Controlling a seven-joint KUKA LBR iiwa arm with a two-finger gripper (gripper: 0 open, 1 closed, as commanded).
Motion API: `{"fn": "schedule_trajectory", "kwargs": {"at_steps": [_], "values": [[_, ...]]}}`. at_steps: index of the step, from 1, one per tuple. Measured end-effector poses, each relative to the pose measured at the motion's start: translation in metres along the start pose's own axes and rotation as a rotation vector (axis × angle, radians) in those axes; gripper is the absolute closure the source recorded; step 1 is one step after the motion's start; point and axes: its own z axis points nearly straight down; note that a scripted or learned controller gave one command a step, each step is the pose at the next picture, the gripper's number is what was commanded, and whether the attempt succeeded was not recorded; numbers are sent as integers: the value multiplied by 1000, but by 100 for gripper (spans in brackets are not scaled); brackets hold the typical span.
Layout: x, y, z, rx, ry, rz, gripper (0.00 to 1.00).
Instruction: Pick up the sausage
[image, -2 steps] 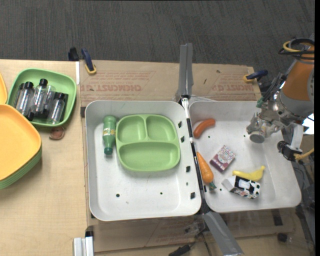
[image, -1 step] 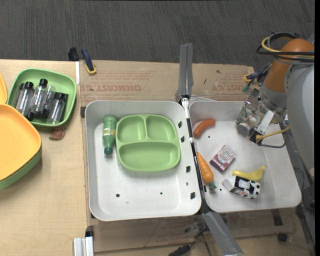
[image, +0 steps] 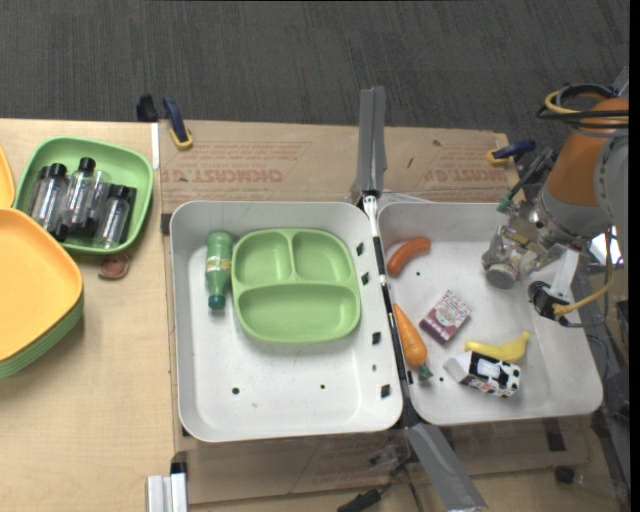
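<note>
since the cow (image: 495, 376), banana (image: 499, 347), purple packet (image: 446, 316) and carrot (image: 409, 338) crowd the near half of the right bin (image: 575, 395), a low sweep could knock them. the sausage (image: 407, 254) lies farther back by the left wall, so a finger may jam there. i cannot tell the state of the gripper (image: 506, 262).

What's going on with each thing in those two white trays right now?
Sausage: lying loose, right bin.
Carrot: lying by the divider.
Banana: lying flat.
Bottle: on its side, left bin.
Green plate: upright, nothing on it.
Gripper: above right bin, apart from sausage.
</note>
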Motion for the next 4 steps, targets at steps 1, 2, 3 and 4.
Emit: {"fn": "schedule_trajectory", "kwargs": {"at_steps": [1, 2, 3, 4], "values": [[-29, -28, 0, -1, 1, -181, 100], [8, 32, -34, -3, 0, -92, 100], [-8, -12, 0, -1, 1, -204, 100], [-18, 3, -25, -1, 0, 50, 100]]}}
